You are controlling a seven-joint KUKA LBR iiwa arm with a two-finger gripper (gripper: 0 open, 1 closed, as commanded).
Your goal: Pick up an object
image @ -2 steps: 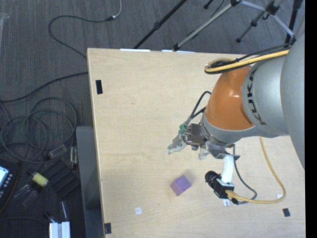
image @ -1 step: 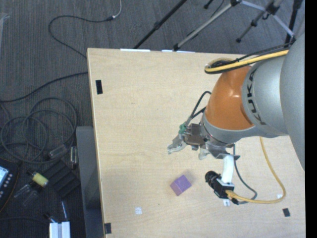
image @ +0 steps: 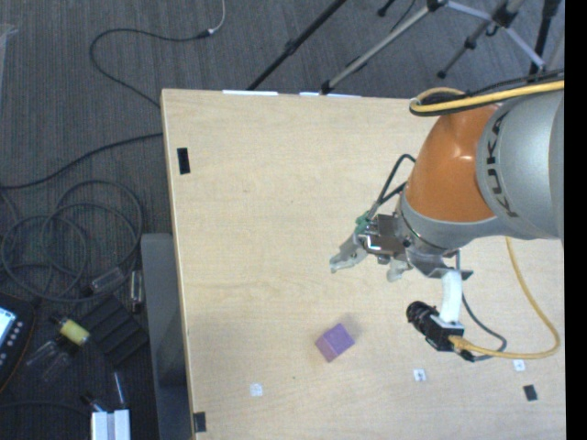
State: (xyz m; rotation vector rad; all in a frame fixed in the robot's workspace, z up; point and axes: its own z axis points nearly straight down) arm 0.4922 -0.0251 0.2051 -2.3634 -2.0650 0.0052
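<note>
A small purple cube (image: 334, 342) lies on the light wooden bench top (image: 266, 209), toward the front. My gripper (image: 371, 264) hangs above the bench to the cube's upper right, well apart from it. Its two grey fingers (image: 345, 261) are spread open with nothing between them. The orange band and grey body of the arm (image: 459, 177) come in from the right.
A black cylinder on a white bracket (image: 431, 322) with a yellow cable (image: 541, 333) hangs below the wrist. Small white tags (image: 256, 390) and black marks (image: 183, 160) dot the bench. Loose cables (image: 64, 236) lie on the floor left of the bench edge.
</note>
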